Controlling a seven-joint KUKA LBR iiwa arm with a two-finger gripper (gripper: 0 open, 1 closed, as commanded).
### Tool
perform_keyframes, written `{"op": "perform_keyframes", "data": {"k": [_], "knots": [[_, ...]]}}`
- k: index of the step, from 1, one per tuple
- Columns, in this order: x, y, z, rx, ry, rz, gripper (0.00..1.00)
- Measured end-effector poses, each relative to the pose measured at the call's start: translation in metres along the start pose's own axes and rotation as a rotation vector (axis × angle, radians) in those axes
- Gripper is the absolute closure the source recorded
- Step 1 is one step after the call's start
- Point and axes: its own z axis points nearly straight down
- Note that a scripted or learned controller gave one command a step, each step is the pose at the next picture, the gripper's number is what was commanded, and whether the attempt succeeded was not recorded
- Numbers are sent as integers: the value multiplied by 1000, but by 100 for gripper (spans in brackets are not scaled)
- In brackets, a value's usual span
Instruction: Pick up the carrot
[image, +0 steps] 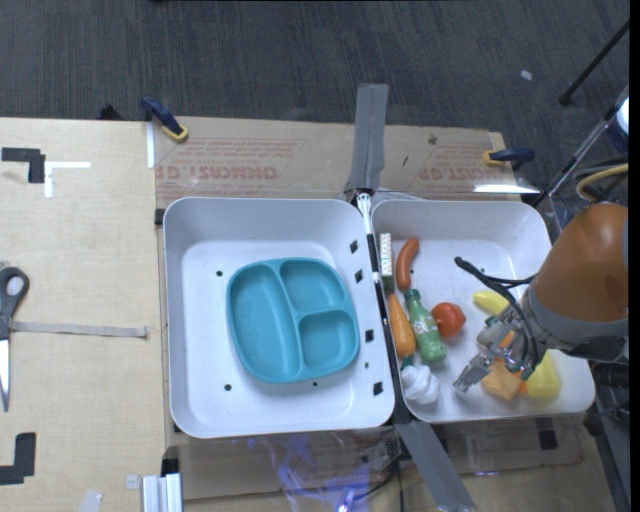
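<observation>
My arm: it comes in from the right, the orange band (590, 265) bulking over the right bin's (455, 222) far side.
My claw (482, 362): it hangs low in the right bin, toward its near right corner, with metal fingers pointing down and left. I cannot tell whether they are parted or closed, and nothing shows plainly between them.
Under my claw: an orange-tan block (503, 382) lies just beside the fingertips, and a yellow piece (543, 380) sits against the block on its right.
Carrot (401, 327): it lies along the right bin's left wall, orange, lengthwise, well apart from my claw.
Carrot's neighbours: a green bottle (426, 330) lies right beside it, a red tomato (448, 318) sits beyond the bottle, a red sausage (404, 262) lies above it, and a white crumpled thing (420, 382) sits below it.
Banana (490, 301): yellow, near my wrist.
Left bin (190, 300): it holds a teal divided plate (295, 320).
Bench at left: scissors (10, 300) lie at the edge.
</observation>
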Motion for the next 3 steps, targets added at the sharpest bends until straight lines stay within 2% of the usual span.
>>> {"op": "perform_keyframes", "data": {"k": [1, 2, 3], "knots": [[0, 0, 0, 0, 0, 0, 0], [-43, -5, -53, 0, -1, 57, 0], [-30, 3, -7, -6, -12, 106, 0]]}}
